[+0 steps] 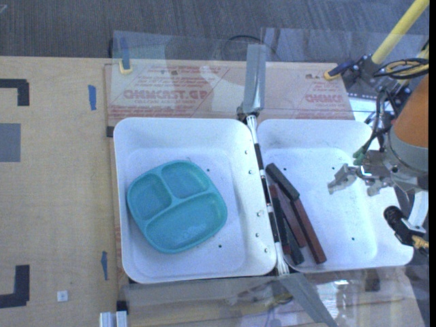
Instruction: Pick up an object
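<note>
Metal two-finger gripper (353,176) hovering splayed, gripping nothing, over right white bin (354,138), approaching dark-red and black bars (294,213).

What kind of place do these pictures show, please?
Probably a robotics lab bench: two white bins side by side, a robot gripper over the right one, and a teal divided plate in the left as a test object.

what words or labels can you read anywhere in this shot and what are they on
"CHEMCAST GP": faint red print, partly blurred, on the clear sheet behind the left bin.
A second red print on the clear sheet behind the right bin, near: too blurred to read, probably the same brand.
The teal divided plate and the dark tools bear no readable text.
</note>
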